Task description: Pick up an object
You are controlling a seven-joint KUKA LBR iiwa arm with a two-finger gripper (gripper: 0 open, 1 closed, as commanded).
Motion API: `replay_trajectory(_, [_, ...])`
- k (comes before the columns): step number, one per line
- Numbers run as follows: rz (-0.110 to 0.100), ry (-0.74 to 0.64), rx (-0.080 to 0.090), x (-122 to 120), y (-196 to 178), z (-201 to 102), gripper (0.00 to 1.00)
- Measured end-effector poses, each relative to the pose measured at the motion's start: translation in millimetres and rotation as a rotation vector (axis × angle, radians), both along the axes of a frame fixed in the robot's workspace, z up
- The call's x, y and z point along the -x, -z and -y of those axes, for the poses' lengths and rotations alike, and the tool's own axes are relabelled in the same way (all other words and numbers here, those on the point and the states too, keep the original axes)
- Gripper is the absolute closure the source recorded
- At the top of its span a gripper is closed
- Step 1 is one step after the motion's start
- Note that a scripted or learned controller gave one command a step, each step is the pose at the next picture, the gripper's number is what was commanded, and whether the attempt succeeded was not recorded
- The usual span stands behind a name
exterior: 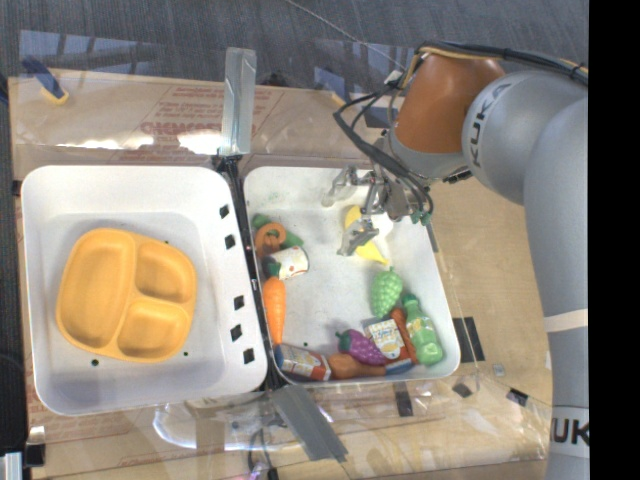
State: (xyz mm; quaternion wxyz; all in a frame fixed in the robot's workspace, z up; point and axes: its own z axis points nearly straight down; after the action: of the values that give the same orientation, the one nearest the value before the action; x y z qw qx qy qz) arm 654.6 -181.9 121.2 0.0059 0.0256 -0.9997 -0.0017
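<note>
Camera view: the gripper (362,230) is being lowered into the far part of the right bin (440,298), over a yellow toy piece (368,251). Whether anything is being pinched cannot be told. The piece is judged light, stiff, slippery plastic; it is best taken across its narrow sides. Being held in the right bin: a carrot (274,308), a green bumpy toy (387,291), grapes (366,346), a green bottle (424,340). A yellow divided plate (125,293) is lying in the left bin (40,198).
</note>
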Motion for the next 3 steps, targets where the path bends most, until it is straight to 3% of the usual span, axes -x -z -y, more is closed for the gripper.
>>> replay_trajectory(1, [0.009, 0.125, 0.002, 40.0, 30.2, 25.4, 0.0])
replay_trajectory(2, [0.007, 0.117, 0.001, 38.6, 21.3, 22.4, 1.0])
replay_trajectory(3, [0.007, 0.116, 0.001, 38.6, 21.5, 22.0, 0.0])
